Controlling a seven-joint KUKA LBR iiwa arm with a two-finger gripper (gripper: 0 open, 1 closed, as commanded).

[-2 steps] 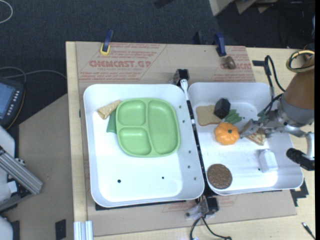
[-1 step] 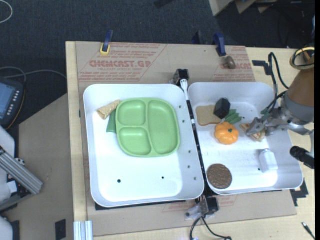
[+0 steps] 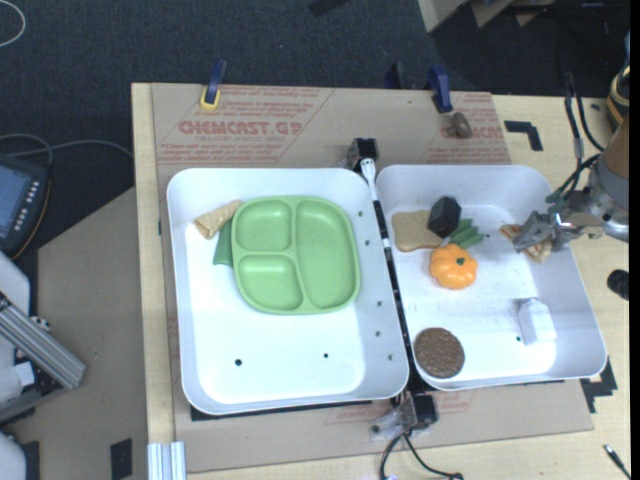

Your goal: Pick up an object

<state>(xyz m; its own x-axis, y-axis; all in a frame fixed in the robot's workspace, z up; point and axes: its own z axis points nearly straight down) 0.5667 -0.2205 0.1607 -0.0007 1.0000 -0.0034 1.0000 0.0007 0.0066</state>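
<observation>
1. Bright, even light falls from overhead.
2. The white bins [image 3: 290,383] look nearly washed out, with faint glare.
3. Shadows stay short and soft.
4. Fine detail is slightly blurred throughout.

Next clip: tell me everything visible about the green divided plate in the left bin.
The light green, plastic-looking divided plate is a rounded rectangle with three compartments: two smaller on its left, one long on its right. It lies flat, face up, slightly rotated, in the upper middle of the left white bin. Its upper-left edge overlaps a dark green flat piece beside a tan wedge.
</observation>
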